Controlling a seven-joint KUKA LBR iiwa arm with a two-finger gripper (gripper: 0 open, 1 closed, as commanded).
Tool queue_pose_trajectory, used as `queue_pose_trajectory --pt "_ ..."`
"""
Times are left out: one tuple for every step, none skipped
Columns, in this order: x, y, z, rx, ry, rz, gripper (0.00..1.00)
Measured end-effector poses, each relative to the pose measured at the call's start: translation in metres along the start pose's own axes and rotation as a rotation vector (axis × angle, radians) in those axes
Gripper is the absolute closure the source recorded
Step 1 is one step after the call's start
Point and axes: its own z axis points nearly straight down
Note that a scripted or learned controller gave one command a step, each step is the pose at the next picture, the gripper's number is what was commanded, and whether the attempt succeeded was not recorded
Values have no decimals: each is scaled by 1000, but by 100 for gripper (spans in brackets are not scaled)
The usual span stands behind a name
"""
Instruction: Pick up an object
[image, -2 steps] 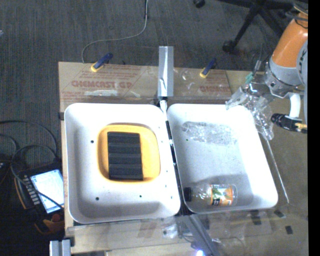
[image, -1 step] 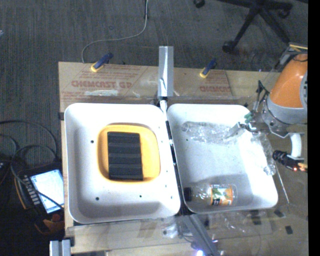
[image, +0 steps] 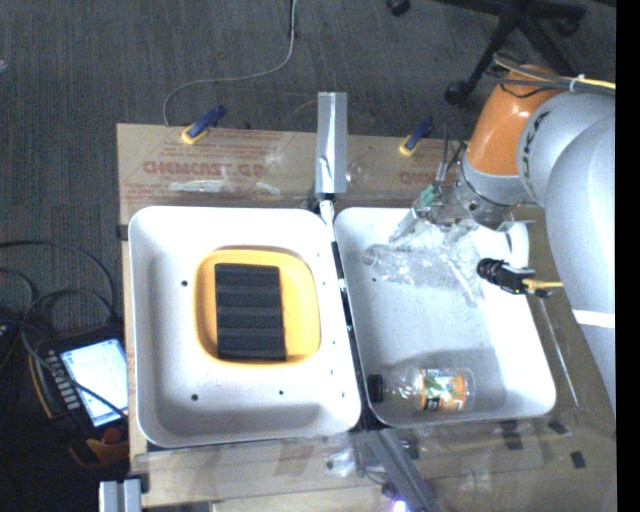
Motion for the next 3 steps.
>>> queue_pose_trajectory --pt "9 -8 29 -29 -10 -172 0" --pt "-40 -44 4 -2 -1 -160 0" --pt "45 -59 29 -34 -16 -237 0"
